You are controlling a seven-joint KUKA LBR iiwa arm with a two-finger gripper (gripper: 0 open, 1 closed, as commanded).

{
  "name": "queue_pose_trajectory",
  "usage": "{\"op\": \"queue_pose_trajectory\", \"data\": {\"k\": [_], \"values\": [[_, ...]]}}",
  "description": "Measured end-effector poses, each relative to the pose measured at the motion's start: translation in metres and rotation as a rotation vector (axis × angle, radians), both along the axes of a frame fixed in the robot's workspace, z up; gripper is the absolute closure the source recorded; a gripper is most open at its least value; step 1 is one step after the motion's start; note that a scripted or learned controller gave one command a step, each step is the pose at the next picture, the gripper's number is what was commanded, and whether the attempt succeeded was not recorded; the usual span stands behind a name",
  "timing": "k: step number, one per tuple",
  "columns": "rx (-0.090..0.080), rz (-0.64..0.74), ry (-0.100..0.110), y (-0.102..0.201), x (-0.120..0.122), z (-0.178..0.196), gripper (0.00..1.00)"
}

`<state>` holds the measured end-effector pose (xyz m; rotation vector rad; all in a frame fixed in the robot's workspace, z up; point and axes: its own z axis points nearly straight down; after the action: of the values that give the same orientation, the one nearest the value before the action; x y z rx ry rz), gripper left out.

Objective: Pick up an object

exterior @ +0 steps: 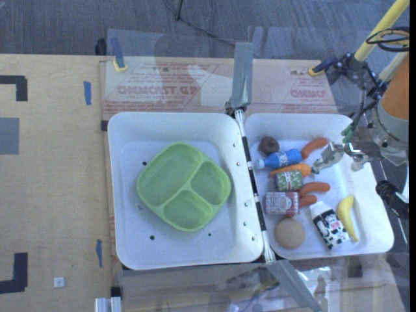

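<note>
Objects: two sausages (314, 146), one banana (348, 216)

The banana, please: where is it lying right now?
In the camera view, the banana lies in the right bin, near its right wall, beside the black-and-white carton.

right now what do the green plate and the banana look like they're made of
Plate: likely moulded plastic, matte, an even light green with three pressed compartments. Banana: probably a plastic toy, smooth uniform yellow; too small to be sure.
</note>
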<state>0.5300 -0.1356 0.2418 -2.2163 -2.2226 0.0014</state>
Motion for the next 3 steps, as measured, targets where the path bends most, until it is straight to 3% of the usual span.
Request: {"op": "queue_pose_trajectory", "data": {"k": [1, 2, 3], "values": [[-0.002, 0.122, -0.034, 0.001, 0.034, -0.129, 0.00], [-0.002, 0.078, -0.050, -0.036, 0.031, -0.133, 0.00], [-0.020, 0.040, -0.054, -0.025, 0.026, -0.133, 0.00]]}}
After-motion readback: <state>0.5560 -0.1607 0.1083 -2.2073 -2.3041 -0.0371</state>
